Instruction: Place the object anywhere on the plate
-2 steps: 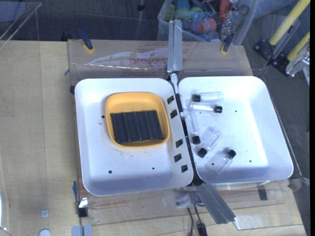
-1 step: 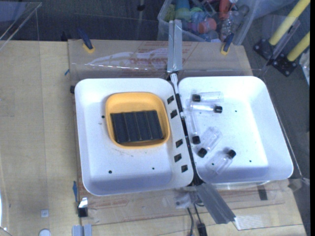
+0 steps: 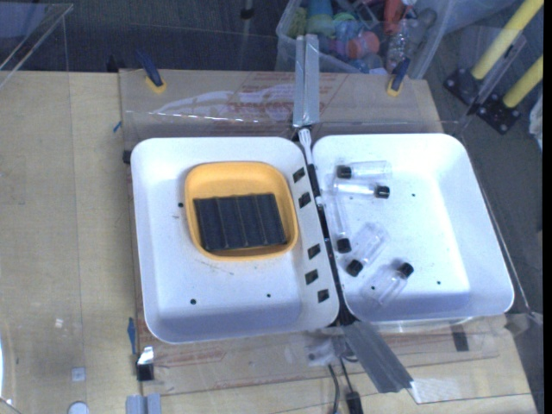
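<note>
A yellow, rounded-square plate [image 3: 237, 173] lies in the left white bin [image 3: 164, 283], slightly back of its middle. A dark grey ridged slab [image 3: 240, 221] lies flat on the plate and covers most of its front half. In the right white bin [image 3: 466, 257] lie several clear vials with black caps. Two of them [image 3: 362, 172] [image 3: 360, 191] are near the back left, one [image 3: 338, 228] lies along the left wall, and two more [image 3: 366, 248] [image 3: 390, 280] sit at the front centre. All the vials lie on their sides.
The ridge where the bins meet [image 3: 312, 231] carries a row of black tabs. Behind the bins are a metal upright [image 3: 306, 80], a clear tub of colourful toys [image 3: 362, 15], and blue clamps [image 3: 153, 78]. Yellow poles [image 3: 517, 24] stand at the back right.
</note>
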`<state>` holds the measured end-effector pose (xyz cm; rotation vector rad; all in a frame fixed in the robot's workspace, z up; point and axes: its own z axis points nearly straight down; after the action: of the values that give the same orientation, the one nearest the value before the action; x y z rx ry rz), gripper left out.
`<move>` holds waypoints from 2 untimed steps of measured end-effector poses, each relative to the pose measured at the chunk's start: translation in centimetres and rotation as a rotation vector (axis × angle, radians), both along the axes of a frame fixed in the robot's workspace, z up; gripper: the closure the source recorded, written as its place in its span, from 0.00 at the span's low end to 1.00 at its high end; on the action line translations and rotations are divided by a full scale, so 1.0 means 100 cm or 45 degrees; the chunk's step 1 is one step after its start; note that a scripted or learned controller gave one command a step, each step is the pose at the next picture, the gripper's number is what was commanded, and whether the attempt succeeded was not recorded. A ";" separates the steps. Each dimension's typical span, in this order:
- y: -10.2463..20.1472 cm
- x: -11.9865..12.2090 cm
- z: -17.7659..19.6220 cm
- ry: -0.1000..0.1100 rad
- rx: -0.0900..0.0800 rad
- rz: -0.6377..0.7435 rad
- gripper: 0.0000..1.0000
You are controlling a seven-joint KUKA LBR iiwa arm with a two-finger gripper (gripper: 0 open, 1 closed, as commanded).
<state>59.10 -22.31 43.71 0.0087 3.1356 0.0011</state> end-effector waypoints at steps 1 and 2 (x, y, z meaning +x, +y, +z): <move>0.001 0.055 -0.015 -0.008 -0.005 0.477 1.00; 0.002 0.076 0.000 -0.008 -0.007 0.866 1.00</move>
<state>66.74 -22.14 43.73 -1.0354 2.9538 -0.0044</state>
